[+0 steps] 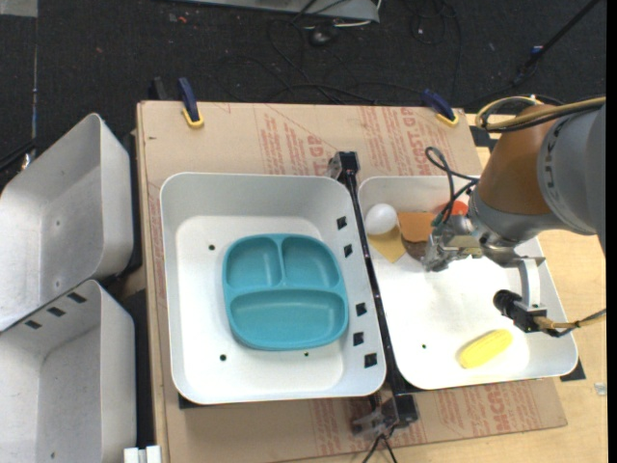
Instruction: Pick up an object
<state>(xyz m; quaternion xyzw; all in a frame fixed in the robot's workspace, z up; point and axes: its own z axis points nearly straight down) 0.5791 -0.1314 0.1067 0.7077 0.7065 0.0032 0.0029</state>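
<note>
The gripper (436, 255) hangs low at the right bin's (424, 355) top, grip state impossible to tell. A brown piece (416, 226) sits just at its eleven o'clock, the white ball (381, 218) farther at ten.

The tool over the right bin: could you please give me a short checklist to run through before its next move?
1. Tool positioned over the shallow white right bin: ok.
2. Tool fingers open or shut: cannot tell.
3. Anything held: cannot tell.
4. Candidates near the tool, small white ball and flat tan-orange piece: ok.
5. Yellow oblong object lying apart near the bin's front edge, unobstructed: ok.
6. Teal three-compartment plastic tray in the left bin, away from the arm: ok.
</note>
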